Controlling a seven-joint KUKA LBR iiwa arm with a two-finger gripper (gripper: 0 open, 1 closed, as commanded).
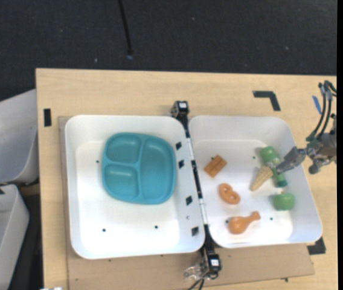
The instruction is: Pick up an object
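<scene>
Wooden bench (129, 92), two white bins: right bin (244, 128) holds small toy foods, likely light, rigid plastic; cream cone (259, 178), beside the gripper (282, 168), best taken across its wide end; jaw state unreadable.

Even, diffuse overhead light, white bins (81, 234) bright and close to washed out, mild glare on the teal tray (139, 167), shadows faint and short, floor beyond the bench's far edge dark, overall soft focus, coarse resolution, small toys lacking detail.
</scene>
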